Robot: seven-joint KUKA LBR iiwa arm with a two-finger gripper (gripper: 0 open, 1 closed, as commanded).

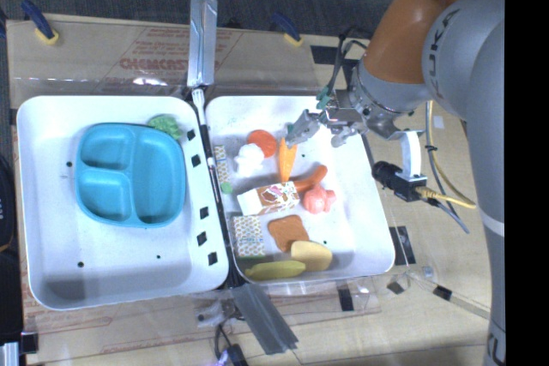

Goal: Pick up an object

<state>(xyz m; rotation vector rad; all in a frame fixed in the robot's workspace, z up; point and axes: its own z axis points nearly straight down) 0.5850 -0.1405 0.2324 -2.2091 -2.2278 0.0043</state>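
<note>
My gripper (319, 132) hangs over the back of the right bin (371, 223), fingers spread apart with nothing between them. Its left finger (300, 129) is just above the top of an orange carrot (286, 160); whether it touches the carrot I cannot tell. Around the carrot lie a red tomato (262, 139), a white lump (249, 154), an orange-red sausage (311, 177), a pink strawberry-like piece (319, 200) and a small carton (269, 198). Nearer the front lie a brown slice (287, 230), a patterned packet (247, 234), a yellow potato shape (311, 253) and a yellow-green banana (274, 269).
The left bin (51, 270) holds a blue divided plate (131, 174) and a green leafy piece (169, 127) at its back right corner. A ridge with black clips (206, 210) separates the bins. The grey arm (455, 56) with cables fills the right side.
</note>
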